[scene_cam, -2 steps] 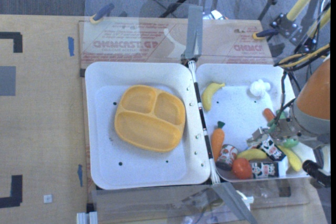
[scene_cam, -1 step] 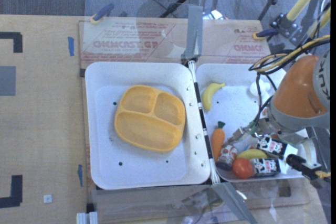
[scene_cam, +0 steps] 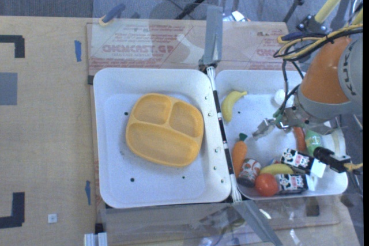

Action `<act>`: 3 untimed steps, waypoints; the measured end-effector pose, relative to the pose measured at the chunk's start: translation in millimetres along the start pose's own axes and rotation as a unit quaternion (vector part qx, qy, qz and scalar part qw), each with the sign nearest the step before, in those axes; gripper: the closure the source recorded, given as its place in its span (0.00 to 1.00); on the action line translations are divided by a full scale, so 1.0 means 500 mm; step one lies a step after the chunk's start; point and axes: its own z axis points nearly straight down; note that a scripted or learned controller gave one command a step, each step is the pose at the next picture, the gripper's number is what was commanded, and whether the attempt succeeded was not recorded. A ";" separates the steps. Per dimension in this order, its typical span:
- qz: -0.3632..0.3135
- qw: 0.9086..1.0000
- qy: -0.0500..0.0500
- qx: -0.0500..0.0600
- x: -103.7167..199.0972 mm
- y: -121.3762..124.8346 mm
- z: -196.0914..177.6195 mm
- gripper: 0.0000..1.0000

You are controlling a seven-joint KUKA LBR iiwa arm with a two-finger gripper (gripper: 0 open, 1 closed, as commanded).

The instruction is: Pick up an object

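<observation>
My gripper (scene_cam: 266, 127) hangs over the middle of the right bin (scene_cam: 259, 106), under the grey arm with its orange band (scene_cam: 326, 75). Just left of it and lower lies a carrot (scene_cam: 239, 155). A yellow banana (scene_cam: 232, 103) rests by the bin's left wall, above the gripper's level. Along the front wall sit a small can (scene_cam: 249, 170), a red tomato (scene_cam: 266, 184), a second banana (scene_cam: 278, 169) and two black-and-white cartons (scene_cam: 300, 161) (scene_cam: 291, 182). An orange piece (scene_cam: 299, 138) and a green object (scene_cam: 314, 141) lie partly under the wrist.
The left bin (scene_cam: 109, 170) holds a yellow-orange divided plate (scene_cam: 165, 129). A raised divider (scene_cam: 219, 135) separates the two bins. Cables (scene_cam: 305, 37) hang by the arm at the upper right. Bare floor of the right bin (scene_cam: 256, 115) lies around the gripper.
</observation>
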 end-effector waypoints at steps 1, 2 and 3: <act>0.134 0.991 -0.001 -0.002 0.041 -0.024 0.010 0.00; 0.048 0.999 0.000 -0.004 0.085 -0.139 0.009 0.00; 0.048 0.999 -0.001 -0.006 0.083 -0.136 -0.011 1.00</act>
